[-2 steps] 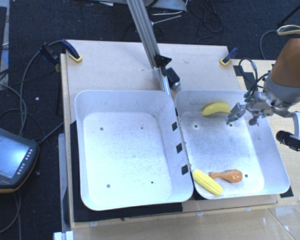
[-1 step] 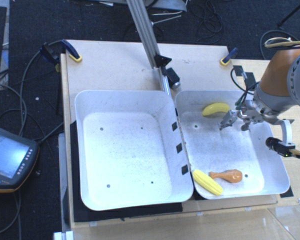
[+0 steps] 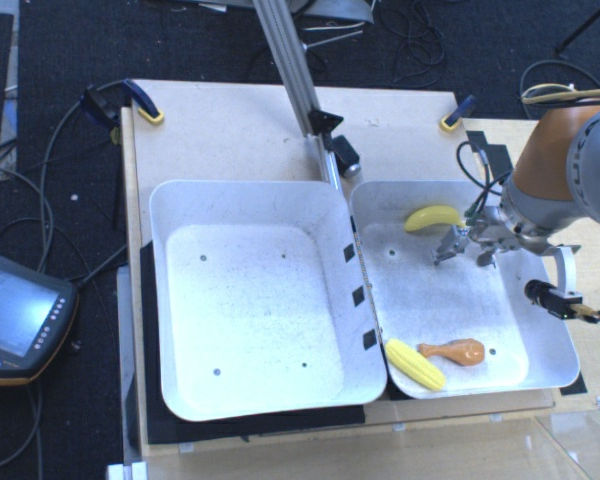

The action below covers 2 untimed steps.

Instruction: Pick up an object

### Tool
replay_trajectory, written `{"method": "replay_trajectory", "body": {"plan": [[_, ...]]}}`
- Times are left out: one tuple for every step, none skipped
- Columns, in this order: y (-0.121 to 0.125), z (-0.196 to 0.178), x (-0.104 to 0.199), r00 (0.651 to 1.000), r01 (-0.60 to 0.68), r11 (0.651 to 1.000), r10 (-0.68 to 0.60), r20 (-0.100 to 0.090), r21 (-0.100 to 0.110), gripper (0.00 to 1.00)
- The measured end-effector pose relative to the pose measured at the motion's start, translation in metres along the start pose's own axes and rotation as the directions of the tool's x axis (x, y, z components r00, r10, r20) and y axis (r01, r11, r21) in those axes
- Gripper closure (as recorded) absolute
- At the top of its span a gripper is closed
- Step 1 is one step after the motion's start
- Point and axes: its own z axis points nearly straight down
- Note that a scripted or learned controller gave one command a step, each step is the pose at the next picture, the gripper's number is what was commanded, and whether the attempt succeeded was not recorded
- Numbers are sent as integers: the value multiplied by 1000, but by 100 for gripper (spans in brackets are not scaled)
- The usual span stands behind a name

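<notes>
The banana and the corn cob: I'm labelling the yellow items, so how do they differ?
The banana is smooth and curved; the corn cob is straighter, with a ridged surface. The banana lies at the far side of the right bin, just beside the gripper; the corn cob lies at the near edge, next to an orange drumstick. Both are yellow and lie in the same bin.

You are looking at a KUKA iiwa arm (image 3: 570, 163) whose rounded grey casing is showing a broad orange band above the wrist. Black cables are looping off a small dark box beside that band and running down toward the wrist. The wrist is narrowing into a pale grey metal block, and the two-finger gripper (image 3: 463, 250) below it is showing thin, dark metallic fingers. A white bracket with a black fitting is hanging off the wrist's side.
</notes>
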Motion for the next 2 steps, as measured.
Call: {"method": "replay_trajectory", "body": {"plan": [[0,-11,0,1000,0,1000,0,0,-1,100],[8,-68,6,1000,0,1000,0,1,-6,100]]}}
